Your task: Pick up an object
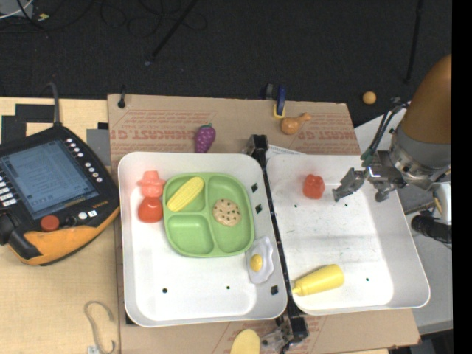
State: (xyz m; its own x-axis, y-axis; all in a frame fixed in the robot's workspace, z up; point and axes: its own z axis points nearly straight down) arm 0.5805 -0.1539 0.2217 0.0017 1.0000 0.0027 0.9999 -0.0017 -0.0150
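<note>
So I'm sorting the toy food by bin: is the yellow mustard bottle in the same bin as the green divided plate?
No, the yellow mustard bottle lies in the right bin, while the green divided plate sits in the left bin.

Arm cut off by frame edge at 3 o'clock; upper links out of sight. Yellow object at 6 o'clock cropped by bottom edge, identity unclear. Gripper fingers too small, blurred to judge. Cardboard lettering unreadable.
</note>
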